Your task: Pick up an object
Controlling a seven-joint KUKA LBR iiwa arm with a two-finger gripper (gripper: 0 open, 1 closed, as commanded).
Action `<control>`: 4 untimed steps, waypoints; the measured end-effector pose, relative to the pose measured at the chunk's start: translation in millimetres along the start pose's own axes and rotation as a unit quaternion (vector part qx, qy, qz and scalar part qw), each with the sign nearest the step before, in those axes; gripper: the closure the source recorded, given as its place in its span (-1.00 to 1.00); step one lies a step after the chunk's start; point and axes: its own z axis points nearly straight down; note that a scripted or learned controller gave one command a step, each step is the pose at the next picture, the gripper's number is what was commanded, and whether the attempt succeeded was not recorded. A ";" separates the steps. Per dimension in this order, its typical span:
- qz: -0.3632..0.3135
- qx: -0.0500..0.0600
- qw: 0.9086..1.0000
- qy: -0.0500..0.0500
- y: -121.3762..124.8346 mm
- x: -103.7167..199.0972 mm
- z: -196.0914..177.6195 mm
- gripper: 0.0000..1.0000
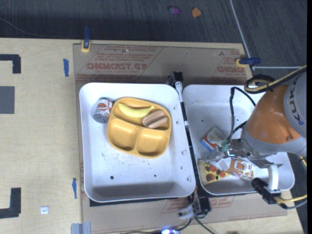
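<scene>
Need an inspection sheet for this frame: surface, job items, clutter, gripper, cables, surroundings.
Surface: two white bins side by side on a brown board; left bin, right bin.
Job's things: left bin holds a yellow compartment tray with a banana and a sausage in its top compartment; a small can lies beside it. Right bin holds a pizza slice toy and small cartons.
Clutter: small bits on the dark floor.
Gripper: arm down over the right bin; fingers hidden.
Cables: black cable loops at the wrist; more below the bins.
Surroundings: blue clamps on the board's edge.
</scene>
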 end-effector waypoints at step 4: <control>0.000 0.009 1.000 0.004 17.7 8.8 -2.9 -1.00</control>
